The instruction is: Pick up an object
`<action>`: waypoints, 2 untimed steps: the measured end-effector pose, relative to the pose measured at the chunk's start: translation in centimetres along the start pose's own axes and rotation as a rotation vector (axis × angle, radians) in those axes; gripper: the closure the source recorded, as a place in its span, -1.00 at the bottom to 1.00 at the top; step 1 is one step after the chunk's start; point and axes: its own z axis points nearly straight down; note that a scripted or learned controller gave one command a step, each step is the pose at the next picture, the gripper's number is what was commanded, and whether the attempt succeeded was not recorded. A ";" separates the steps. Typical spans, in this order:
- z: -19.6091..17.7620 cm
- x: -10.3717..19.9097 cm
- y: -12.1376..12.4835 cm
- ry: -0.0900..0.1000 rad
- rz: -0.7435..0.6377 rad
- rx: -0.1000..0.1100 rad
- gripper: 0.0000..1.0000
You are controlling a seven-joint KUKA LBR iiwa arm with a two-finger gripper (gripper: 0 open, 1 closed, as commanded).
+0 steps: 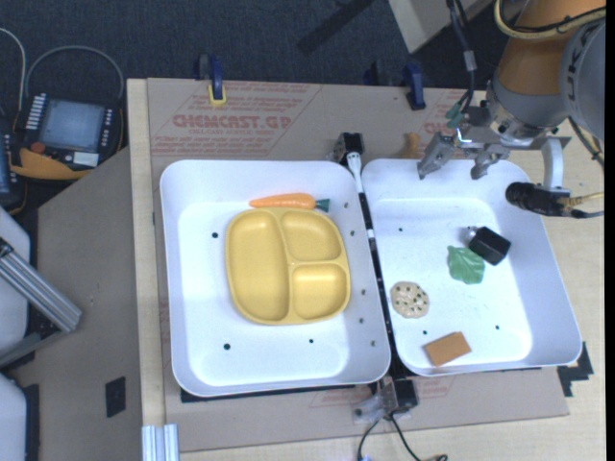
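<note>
The gripper (457, 159) hangs with its fingers spread wide and nothing between them, probably ready to reach down. Below it, in the right bin (538, 353), lie a black block (489, 244) touching a green toy (466, 264), then a cookie (409, 299) and a brown cracker (447, 348). Far to its left, a carrot (284, 201) lies just beside the yellow plate (286, 264).
</note>
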 end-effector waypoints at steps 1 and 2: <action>5.2 0.0 -1.1 0.001 0.001 0.006 -1.00; 10.3 0.9 -1.6 0.001 0.000 0.007 -1.00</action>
